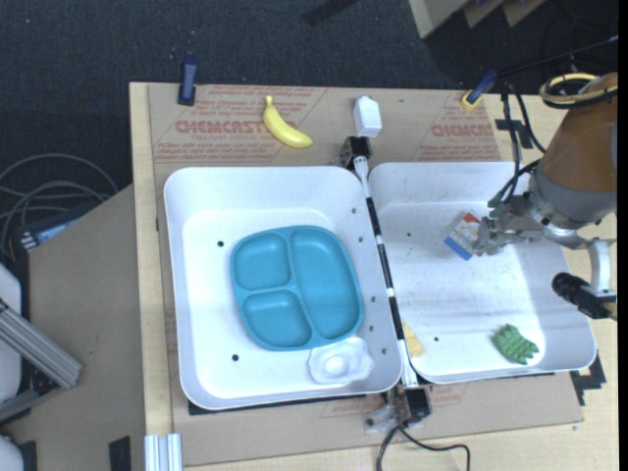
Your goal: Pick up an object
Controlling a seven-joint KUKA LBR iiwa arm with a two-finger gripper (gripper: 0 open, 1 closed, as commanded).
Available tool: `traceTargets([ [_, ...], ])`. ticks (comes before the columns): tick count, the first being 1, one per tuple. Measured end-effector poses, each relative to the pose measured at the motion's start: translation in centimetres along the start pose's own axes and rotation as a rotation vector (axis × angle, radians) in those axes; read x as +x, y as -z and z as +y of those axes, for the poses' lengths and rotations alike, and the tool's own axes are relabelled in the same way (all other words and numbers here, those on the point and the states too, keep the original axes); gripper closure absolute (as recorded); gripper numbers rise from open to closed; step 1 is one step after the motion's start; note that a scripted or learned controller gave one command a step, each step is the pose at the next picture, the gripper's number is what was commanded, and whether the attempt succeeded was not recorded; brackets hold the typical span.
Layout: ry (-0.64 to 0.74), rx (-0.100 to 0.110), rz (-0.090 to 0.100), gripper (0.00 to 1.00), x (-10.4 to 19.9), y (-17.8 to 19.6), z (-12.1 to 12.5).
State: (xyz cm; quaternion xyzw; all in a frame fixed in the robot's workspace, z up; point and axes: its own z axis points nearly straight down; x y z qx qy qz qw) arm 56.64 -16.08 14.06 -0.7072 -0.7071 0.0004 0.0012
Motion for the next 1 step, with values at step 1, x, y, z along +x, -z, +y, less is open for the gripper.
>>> traceTargets([
  [1, 0.000, 0.000, 0.000, 1.00, -0.64, 2.25, -4.06],
])
